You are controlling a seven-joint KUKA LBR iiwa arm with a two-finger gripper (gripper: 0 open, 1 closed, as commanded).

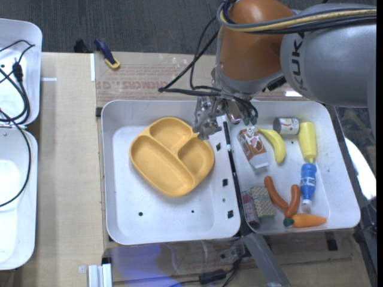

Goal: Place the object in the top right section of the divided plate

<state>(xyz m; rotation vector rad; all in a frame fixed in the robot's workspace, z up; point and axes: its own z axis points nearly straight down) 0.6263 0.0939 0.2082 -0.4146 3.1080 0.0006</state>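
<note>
Above the top right corner of the yellow plate [172,163] the gripper [206,124] hung, and I could not tell whether it carried anything or how its jaws stood. The toys, banana [274,144] among them, lay in the right bin [341,217]. I judged a steady descent over that section [195,157] best before any release.
</note>
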